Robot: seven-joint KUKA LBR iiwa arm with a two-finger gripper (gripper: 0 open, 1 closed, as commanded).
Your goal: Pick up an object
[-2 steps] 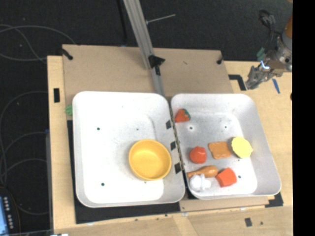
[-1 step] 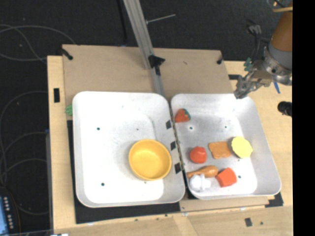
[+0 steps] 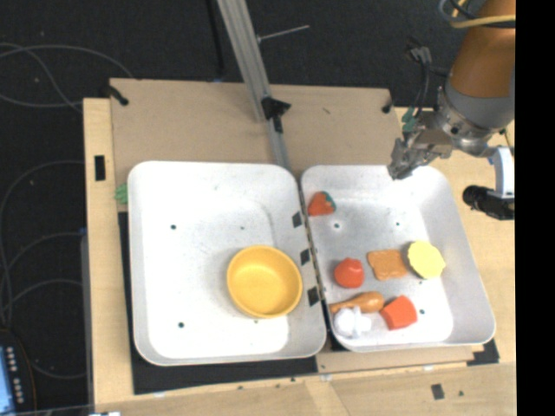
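White object (image 3: 351, 322) and red block (image 3: 400, 312) lie ungrasped; end effector (image 3: 404, 165) hovers at the right bin's (image 3: 464, 232) far edge, finger state indeterminable; pick outstanding.

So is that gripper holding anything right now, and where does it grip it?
Nothing is held. The gripper hangs over the far rim of the right white bin, with no object between its fingertips.

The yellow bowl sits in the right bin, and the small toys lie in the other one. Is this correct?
Not quite. The camera view shows the yellow bowl in the left bin; the small toys, such as the red tomato, lie in the right bin.
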